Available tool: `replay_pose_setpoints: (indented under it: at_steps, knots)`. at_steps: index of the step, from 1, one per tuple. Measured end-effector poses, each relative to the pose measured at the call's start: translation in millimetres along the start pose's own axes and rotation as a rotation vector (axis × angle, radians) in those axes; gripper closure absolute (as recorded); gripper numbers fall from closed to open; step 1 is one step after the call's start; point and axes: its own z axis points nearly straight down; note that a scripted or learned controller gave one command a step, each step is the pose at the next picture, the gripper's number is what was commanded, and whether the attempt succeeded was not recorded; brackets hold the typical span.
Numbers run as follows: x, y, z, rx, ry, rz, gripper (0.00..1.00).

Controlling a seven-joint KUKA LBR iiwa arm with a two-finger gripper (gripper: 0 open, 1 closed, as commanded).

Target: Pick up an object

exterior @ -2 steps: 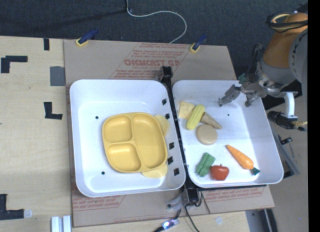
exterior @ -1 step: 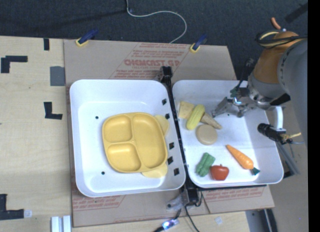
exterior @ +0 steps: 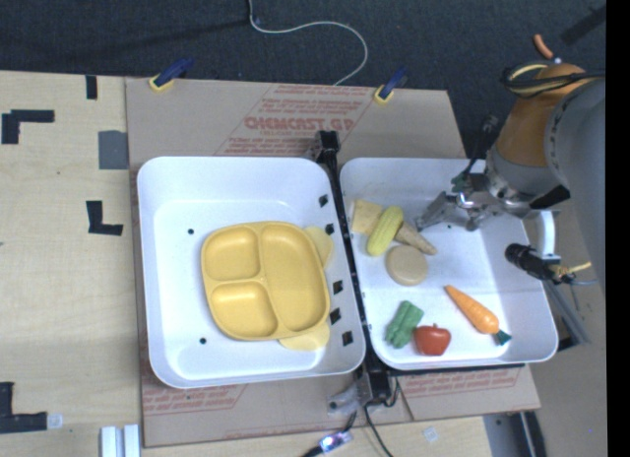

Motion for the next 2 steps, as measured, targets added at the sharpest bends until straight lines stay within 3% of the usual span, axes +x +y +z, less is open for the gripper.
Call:
replay_pose_setpoints:
  at_steps: [1,2]
  knots:
    - [0.3,0.9,-11.2,-0.002,-0.001,-0.001,1.0]
    - [-3.6,-1.5,-55.3,-0.005,0.001,0.002,1.0]
